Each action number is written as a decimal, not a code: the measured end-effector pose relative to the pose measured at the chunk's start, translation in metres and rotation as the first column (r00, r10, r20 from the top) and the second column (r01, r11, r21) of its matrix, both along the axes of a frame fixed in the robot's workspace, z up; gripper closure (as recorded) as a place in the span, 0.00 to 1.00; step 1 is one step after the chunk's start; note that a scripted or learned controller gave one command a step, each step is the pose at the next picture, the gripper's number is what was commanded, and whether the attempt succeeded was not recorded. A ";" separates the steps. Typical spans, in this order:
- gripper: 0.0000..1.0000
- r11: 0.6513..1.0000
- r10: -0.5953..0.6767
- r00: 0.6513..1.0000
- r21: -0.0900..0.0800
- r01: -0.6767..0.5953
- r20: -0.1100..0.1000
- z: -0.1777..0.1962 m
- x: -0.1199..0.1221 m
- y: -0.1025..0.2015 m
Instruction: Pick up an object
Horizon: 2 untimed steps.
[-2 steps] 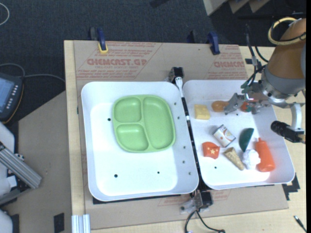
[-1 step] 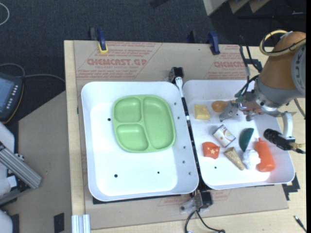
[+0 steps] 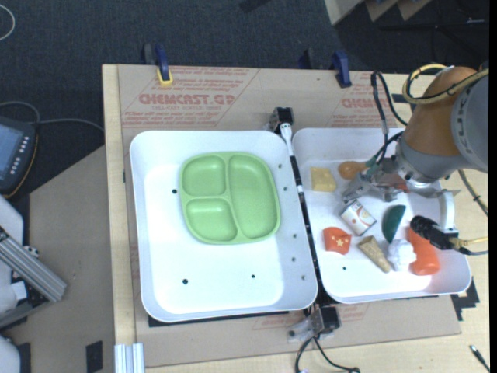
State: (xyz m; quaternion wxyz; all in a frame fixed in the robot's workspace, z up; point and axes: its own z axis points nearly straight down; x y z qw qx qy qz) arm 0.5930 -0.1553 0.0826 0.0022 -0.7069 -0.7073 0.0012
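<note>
In the right bin (image 3: pixel 334 282), the gripper (image 3: pixel 359 189) is low among the clutter — just above a small white can (image 3: pixel 359 217) — its fingers' state unreadable, nothing visibly lifted, so the pick remains undone.

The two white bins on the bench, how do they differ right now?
The left bin holds one thing, a green divided plate; the right bin holds several small items, among them a yellow block, a red piece and a dark green piece. The arm's tool is over the right bin, not over the left bin. Both are shallow, white and set side by side.
</note>
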 end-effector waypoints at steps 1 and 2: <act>1.00 1.000 -0.001 1.000 -0.001 0.001 0.006 0.013 0.001 -0.001; 1.00 1.000 0.000 1.000 -0.004 0.000 0.012 0.074 -0.003 0.004</act>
